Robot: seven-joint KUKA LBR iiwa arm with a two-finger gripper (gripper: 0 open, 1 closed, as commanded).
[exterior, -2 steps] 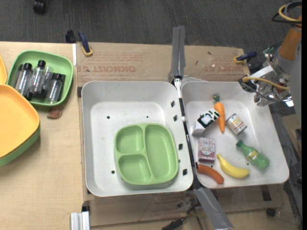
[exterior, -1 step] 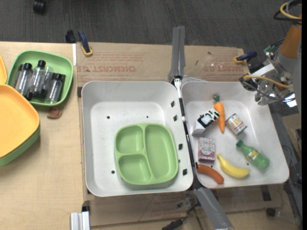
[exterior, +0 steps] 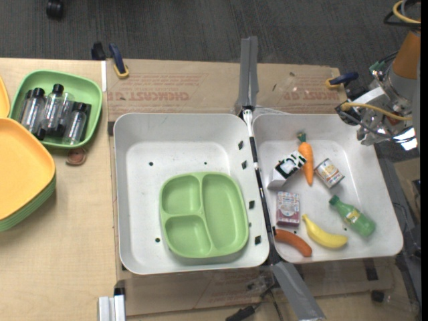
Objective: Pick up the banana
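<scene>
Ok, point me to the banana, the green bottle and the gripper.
banana (exterior: 326, 235), camera view, middle of its yellow body.
green bottle (exterior: 353, 218), camera view, on its body, right of the banana.
gripper (exterior: 372, 129), camera view, at its fingertips above the right bin's far right corner.

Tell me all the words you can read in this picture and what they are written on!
"CHEMCUZ..." in red letters, seen upside down, twice on the brown cardboard behind the bins; the end of the word is unclear.
Small can: has a label, too small to read.
Pink and white card box: print too blurred to read.
Green bottle: label too small to read.
Banana: no writing on it.
</scene>
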